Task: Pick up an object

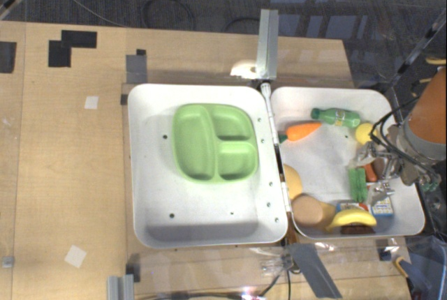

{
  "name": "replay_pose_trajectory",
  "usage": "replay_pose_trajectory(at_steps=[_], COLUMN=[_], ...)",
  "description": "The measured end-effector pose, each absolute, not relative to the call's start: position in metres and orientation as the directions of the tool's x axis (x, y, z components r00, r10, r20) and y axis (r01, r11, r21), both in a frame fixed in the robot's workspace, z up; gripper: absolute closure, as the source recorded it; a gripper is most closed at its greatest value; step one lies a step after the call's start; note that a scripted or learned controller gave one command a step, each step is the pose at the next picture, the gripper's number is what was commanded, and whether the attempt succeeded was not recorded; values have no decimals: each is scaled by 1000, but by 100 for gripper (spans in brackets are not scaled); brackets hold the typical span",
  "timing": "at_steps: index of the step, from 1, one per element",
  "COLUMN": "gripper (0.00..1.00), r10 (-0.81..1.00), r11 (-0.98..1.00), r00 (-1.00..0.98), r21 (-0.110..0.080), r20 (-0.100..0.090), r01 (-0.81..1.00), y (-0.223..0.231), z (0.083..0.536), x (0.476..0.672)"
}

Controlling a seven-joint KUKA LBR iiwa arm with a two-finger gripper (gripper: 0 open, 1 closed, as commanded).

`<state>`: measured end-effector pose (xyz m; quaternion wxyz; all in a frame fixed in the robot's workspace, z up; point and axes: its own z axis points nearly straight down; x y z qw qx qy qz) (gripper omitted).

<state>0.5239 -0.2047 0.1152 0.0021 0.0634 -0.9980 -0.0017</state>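
We look down on two white bins side by side. The left bin holds a green divided tray. The right bin holds the clutter: a green bottle and carrot near the top, a lemon, a banana and brown potato near the bottom.

The gripper hangs low on the right side of that bin, over a long green piece beside something red-brown. We cannot tell how its grip stands, the metal parts blur together there.

We judge the green piece the likely target: light, stiff plastic, probably slick. Grab it across its narrow middle, clear of the bin wall.
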Motion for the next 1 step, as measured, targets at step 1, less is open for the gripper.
replay_pose_trajectory(at_steps=[1], gripper=[0], r10=[-37], r11=[999], r00=[-999], r21=[-3], r20=[-13], r01=[-37], y=[-206], z=[89], x=[542])
